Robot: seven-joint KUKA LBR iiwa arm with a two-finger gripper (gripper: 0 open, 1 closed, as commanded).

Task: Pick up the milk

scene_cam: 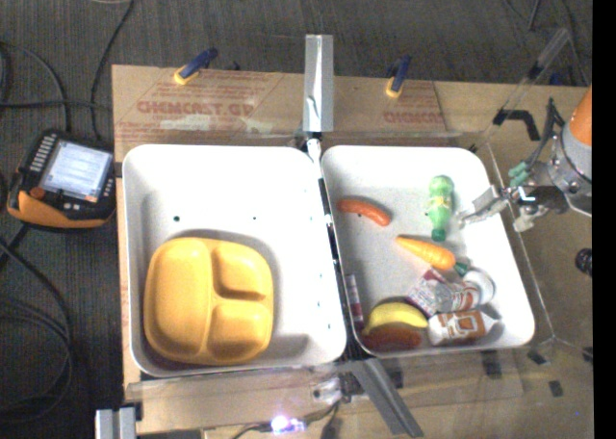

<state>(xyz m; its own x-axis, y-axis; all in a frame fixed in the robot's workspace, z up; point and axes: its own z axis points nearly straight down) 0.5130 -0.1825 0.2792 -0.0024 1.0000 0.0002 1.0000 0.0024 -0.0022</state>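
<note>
While the gripper (496, 201) hovers over the right rim of the right bin (404, 160), its jaws carry nothing (open or closed cannot be told). Camera view: the milk (460, 326), a small carton lying on its side, rests in that bin's near right corner, just right of the banana (397, 315) and nearer than the carrot (427, 251). Its long axis runs roughly left to right; from the jaws it lies toward the near edge.
</note>
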